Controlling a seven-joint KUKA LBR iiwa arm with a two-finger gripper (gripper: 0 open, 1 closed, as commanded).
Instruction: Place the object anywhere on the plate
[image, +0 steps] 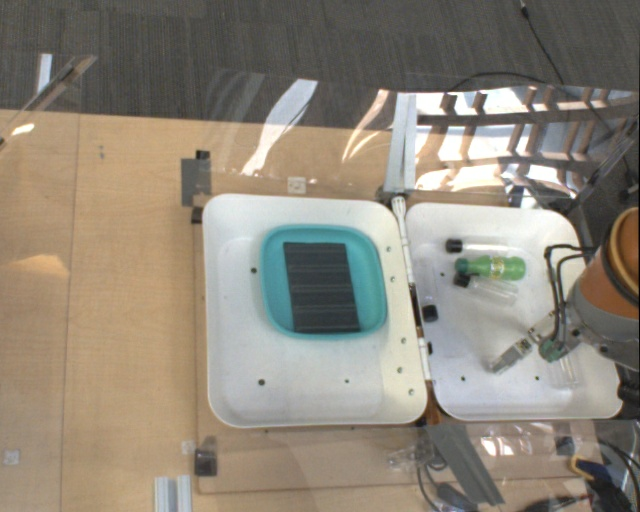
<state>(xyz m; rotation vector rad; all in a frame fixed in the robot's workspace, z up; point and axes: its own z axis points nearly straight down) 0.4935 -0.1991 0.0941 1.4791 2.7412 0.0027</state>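
My pincer (512, 354) sits low over the right bin (600, 405), on the near side of the green bottle (490, 267). Honestly can't tell how its tips stand, they're too small and blurry here. The bottle lies on its side toward the back of that bin, black cap pointing at the left bin (230, 390), well apart from my pincer. Left of the bottle, across the divider, is the teal plate (275, 300) with a dark ribbed pad (320, 287) on it.
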